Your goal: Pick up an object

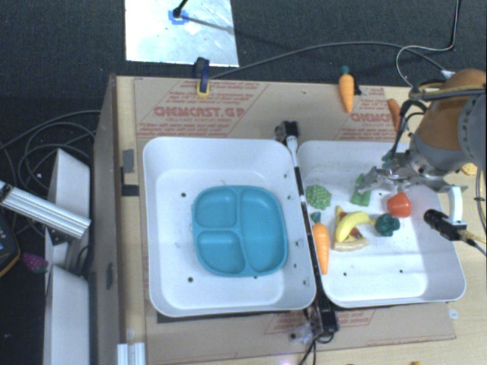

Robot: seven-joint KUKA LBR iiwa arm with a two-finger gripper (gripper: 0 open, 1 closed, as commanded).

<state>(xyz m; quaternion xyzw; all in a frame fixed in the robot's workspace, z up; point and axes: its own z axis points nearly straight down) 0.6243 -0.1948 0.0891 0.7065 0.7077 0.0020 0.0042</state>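
The left white bin (160,204) at frame centre holds a blue divided plate (239,230). The right white bin (426,280) carries toy food at its centre: a banana (351,223), a carrot (321,247) along its left wall, a green bumpy piece (318,197), a red tomato (399,204) and a dark green piece (386,224). On the cardboard above lies another carrot (347,91). The gripper (373,181) hangs at right of centre, just above a small green block (360,198); whether it is released or clenched cannot be told.

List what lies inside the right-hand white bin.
In the right bin: banana, carrot, tomato, two broccoli pieces. The claw covers part of a green piece.
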